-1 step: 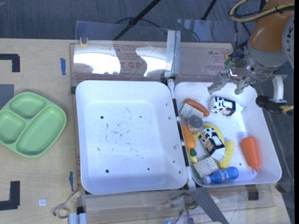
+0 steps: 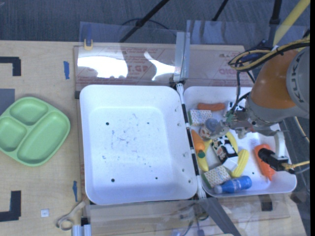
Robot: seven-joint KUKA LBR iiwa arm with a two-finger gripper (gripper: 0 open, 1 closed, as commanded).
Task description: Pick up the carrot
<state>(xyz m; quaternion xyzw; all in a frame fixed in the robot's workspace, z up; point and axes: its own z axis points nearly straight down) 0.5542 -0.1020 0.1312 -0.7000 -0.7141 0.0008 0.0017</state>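
Down in the right bin point(image 2: 290, 183), the tool point(image 2: 227, 123) hangs over the toys near the bin's middle; how far it is parted, or whether it has hold of anything, cannot be told from this slant. Behind it the grey arm point(image 2: 278, 90) with its orange band covers the bin's right rear part. The carrot point(image 2: 198, 142) lies just left of the tool, tight along the bin's left wall, with little room on that side. Close around it sit a checkered cloth piece point(image 2: 201, 116), a banana point(image 2: 232, 142), a corn cob point(image 2: 240, 162) and a blue bottle point(image 2: 235, 185) at the front edge. To the left, the other bin point(image 2: 133, 141) offers wide open floor. A green divided plate point(image 2: 32, 130) rests on the surface point(image 2: 39, 191), well apart.
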